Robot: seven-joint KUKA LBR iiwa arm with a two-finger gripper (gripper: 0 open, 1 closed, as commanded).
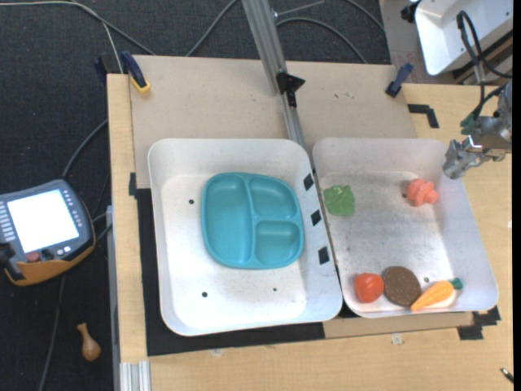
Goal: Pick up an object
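The right bin (pixel 464 243) holds several toy foods. A green leafy piece (pixel 339 200) lies near its left wall and a pink lump (pixel 421 192) sits at its far right. Along the near edge are a red tomato (pixel 369 287), a brown round disc (pixel 400 284) and an orange carrot (pixel 435 295), close together. My gripper (pixel 457 160) hangs over the bin's far right rim, just right of and above the pink lump, apart from it. I see nothing held in it.
The left bin (pixel 175 243) carries a teal divided plate (pixel 251 220). A metal post (pixel 269 39) rises behind the bins. A teach pendant (pixel 41 230) lies off the bench at the left. Blue clamps (pixel 135 72) grip the board's far corners.
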